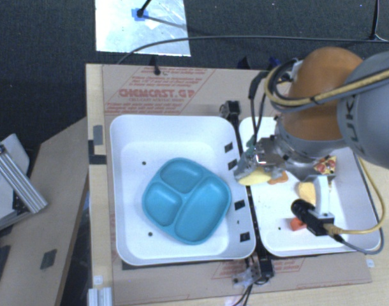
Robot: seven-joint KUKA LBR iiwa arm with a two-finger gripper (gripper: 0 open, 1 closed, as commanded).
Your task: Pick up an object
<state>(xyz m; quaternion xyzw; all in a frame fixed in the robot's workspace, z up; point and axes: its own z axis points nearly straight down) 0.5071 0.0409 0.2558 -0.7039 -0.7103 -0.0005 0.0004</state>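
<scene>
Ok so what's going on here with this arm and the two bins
A grey robot arm reaches in from the right and hangs low over the right bin, its gripper down near that bin's left wall, right over a pale yellow piece. A few other small items lie scattered there, including a red one. The left bin holds a blue divided plate, untouched. Nothing is visibly held yet.

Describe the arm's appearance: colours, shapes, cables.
The arm is bulky and rounded, with grey casing and a glossy orange band above the wrist. Yellow and black cables loop across that band, and a yellow cable trails down past the right bin. Below sits a grey metal gripper assembly with a black block lower down.
</scene>
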